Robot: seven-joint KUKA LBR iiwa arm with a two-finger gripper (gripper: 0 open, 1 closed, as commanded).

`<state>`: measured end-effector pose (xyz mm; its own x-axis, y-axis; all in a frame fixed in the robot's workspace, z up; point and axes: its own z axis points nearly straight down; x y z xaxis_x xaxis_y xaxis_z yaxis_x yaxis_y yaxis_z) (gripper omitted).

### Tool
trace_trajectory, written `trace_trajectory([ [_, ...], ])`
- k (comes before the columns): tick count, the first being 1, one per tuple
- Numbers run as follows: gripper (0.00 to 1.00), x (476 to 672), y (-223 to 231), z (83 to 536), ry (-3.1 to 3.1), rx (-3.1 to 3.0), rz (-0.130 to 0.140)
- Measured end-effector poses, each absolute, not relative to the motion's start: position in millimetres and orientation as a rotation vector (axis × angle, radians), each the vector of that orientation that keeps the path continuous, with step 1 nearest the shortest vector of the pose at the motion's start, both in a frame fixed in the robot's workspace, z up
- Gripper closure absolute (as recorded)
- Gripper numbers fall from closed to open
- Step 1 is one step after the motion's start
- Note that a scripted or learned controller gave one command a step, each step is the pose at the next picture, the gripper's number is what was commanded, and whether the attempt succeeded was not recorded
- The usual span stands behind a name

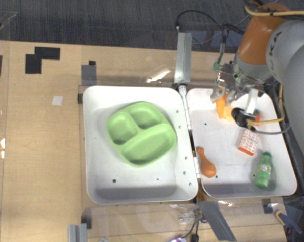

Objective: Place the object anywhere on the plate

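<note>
A green plate [140, 131] with three compartments lies in the left bin [96, 180], tilted a little and with nothing on it. My gripper [234, 99] hangs over the back of the right bin [280, 185], near its left half. A small orange block [221, 108] shows just below the gripper's left side; whether it is held or rests on the bin floor is unclear. The wrist and cables hide the gripper's tips.
The right bin also holds an orange drumstick-shaped toy [206, 163] near its left wall, a red and white box [248, 142] and a green bottle [262, 170] at the front right. A metal post [183, 57] stands behind the divider between the bins.
</note>
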<state>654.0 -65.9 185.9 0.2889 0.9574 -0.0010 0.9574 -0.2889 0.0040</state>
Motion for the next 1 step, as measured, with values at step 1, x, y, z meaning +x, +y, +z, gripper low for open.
trace_trajectory([
  [1, 1.00, 664.2, 28.4, 185.5, 1.881, 2.514, 0.006],
])
